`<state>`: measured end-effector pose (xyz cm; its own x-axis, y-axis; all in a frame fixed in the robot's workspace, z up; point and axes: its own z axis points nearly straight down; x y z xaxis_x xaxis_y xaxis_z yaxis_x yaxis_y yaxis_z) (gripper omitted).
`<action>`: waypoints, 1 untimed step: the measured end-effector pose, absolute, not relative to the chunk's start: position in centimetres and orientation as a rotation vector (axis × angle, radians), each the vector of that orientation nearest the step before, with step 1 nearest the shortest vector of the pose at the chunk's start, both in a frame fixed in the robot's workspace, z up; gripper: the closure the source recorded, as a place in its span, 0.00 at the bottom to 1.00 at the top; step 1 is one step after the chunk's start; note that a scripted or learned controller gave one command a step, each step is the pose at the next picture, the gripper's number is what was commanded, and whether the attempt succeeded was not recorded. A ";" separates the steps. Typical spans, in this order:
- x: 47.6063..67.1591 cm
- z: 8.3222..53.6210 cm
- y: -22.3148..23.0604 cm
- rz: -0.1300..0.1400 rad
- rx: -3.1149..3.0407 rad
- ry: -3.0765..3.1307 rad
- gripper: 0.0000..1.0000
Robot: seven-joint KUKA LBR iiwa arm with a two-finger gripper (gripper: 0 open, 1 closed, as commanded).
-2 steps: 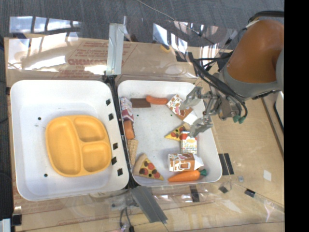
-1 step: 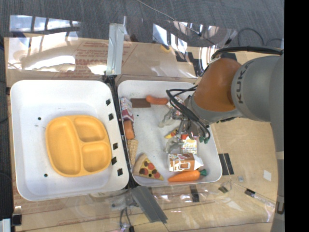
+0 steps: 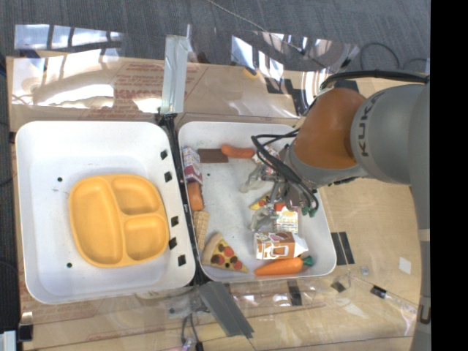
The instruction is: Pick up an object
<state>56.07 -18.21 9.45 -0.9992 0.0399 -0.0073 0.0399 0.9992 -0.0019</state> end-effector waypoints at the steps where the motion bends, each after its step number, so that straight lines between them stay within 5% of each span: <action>1: 56.1 9.4 -18.2 -0.003 0.063 3.134 0.00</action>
<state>56.06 -18.22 9.45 -0.9992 0.0401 -0.0072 0.0401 0.9992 -0.0018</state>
